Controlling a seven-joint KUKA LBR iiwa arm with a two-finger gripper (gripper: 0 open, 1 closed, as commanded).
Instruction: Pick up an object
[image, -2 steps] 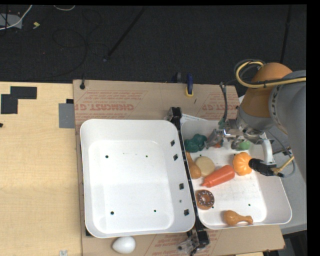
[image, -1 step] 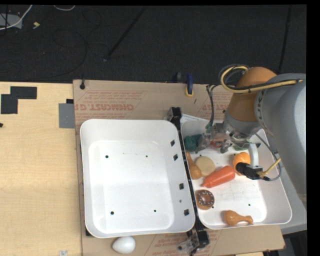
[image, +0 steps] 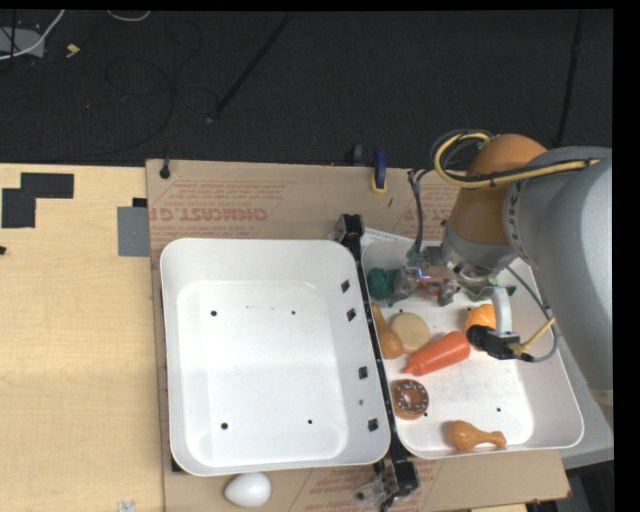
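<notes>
My gripper (image: 428, 282) is low over the back of the right bin (image: 540, 400), under the grey arm with its orange band (image: 500, 160). Just left of it lies a dark green object (image: 382, 283). In front of it are a beige round piece (image: 410, 330) and a red-orange carrot-like piece (image: 438, 353). A small orange object (image: 481, 315) lies to its right. Nearer the front sit a brown doughnut (image: 409, 398) and a tan drumstick (image: 474, 435). The gripper's tip is hidden among the clutter.
The left bin (image: 200, 300) stands beside the right one, with a black divider with clips (image: 362, 330) between them. A white egg-shaped object (image: 247, 489) lies on the bench in front of the left bin. A brownish piece (image: 388, 343) rests against the divider.
</notes>
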